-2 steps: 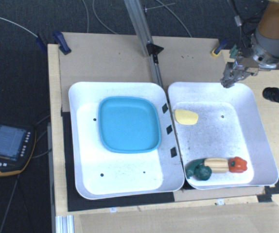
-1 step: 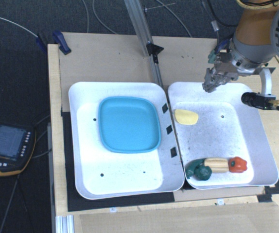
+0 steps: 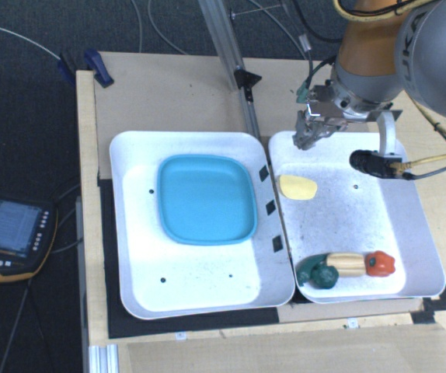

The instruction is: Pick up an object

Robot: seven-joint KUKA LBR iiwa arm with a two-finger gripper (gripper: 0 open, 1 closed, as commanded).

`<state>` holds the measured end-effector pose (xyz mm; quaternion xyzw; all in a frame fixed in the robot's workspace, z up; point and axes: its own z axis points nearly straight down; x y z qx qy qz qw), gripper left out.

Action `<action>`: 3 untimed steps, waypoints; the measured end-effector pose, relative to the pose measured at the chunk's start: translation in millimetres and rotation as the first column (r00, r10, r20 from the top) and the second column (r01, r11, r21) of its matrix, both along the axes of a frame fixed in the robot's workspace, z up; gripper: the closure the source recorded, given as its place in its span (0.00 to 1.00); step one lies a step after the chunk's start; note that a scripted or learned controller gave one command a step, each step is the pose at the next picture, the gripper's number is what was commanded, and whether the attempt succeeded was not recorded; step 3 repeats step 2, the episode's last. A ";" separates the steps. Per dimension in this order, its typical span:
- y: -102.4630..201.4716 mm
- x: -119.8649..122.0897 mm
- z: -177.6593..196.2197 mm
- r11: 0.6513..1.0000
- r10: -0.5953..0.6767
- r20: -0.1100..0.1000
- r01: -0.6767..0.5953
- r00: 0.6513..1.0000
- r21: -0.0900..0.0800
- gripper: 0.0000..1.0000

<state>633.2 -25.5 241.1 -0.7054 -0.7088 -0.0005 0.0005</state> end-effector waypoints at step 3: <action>103.7 -23.0 0.9 1.000 0.000 0.001 0.000 1.000 0.000 1.00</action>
